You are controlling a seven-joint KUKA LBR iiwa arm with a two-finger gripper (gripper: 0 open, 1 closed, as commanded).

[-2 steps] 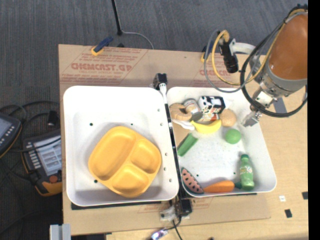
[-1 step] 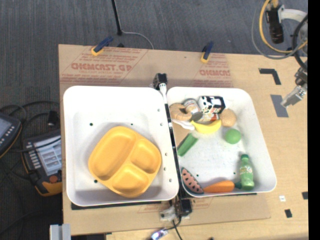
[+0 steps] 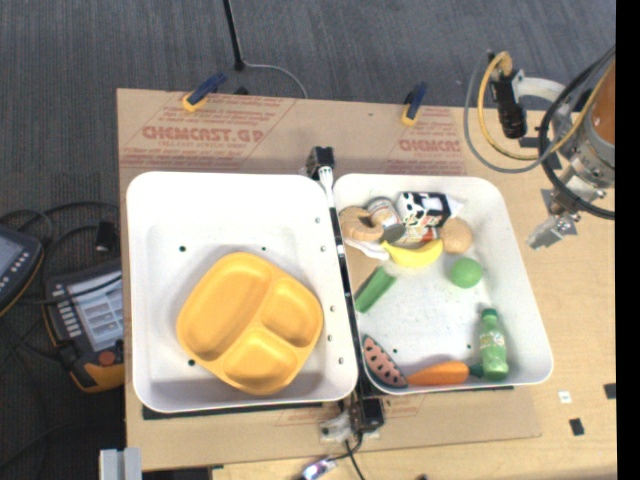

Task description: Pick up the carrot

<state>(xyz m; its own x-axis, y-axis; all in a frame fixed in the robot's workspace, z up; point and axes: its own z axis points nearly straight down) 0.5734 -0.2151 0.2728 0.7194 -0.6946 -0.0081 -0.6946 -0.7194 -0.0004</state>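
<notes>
Carrot (image 3: pixel 437 374) lying along the right bin's (image 3: pixel 530 298) near wall, well apart from the gripper (image 3: pixel 556 230) outside the bin; finger state cannot be told

Even, bright overhead light. White bins (image 3: pixel 240 193) near blown out, mild glare. Shadows soft and short under the yellow tray (image 3: pixel 250 333). Overall focus slightly soft; fine detail grainy.

An orange plastic carrot (image 3: pixel 438 374) lies at the near edge of the right shallow white bin (image 3: pixel 520 268), between a red watermelon slice (image 3: pixel 383 362) and a small green bottle (image 3: pixel 491 344). A yellow sectioned plate (image 3: pixel 250 321) sits in the left shallow white bin (image 3: pixel 160 218).
</notes>
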